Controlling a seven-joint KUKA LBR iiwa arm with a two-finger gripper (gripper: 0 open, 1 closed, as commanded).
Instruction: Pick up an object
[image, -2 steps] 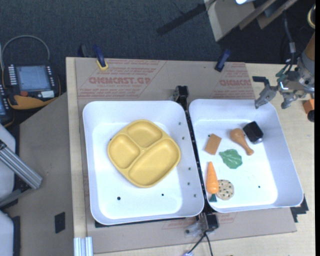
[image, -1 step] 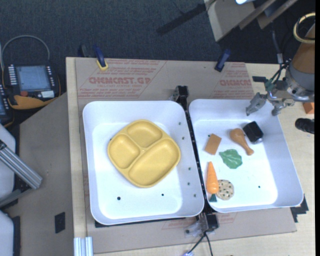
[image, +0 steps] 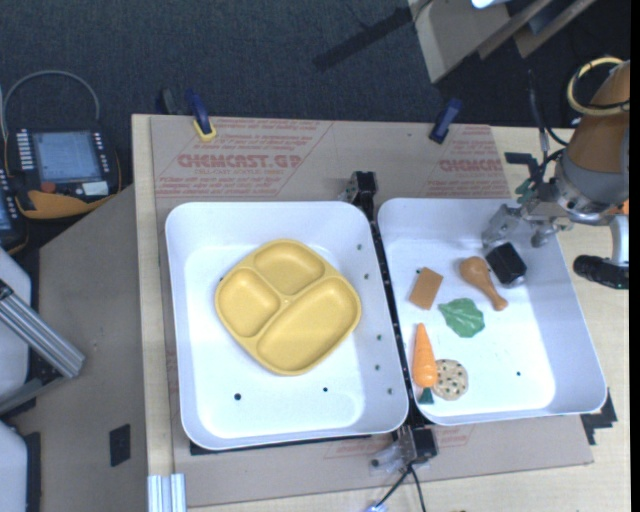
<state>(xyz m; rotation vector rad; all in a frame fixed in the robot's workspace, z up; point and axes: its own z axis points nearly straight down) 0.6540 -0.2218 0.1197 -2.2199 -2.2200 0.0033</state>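
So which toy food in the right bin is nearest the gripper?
The brown drumstick, just beside the gripper; the carrot, cookie, lettuce leaf and orange block lie farther off.

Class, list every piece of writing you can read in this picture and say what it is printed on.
"CHEMCAST GP": large red print on the brown board under the white bins.
"CHEMCAS": same print again further right, its end hidden.
Fine red lines above both: too small to read.
Pendant screen at left: too blurred.

A teach pendant with a lit screen lies left of the brown board.
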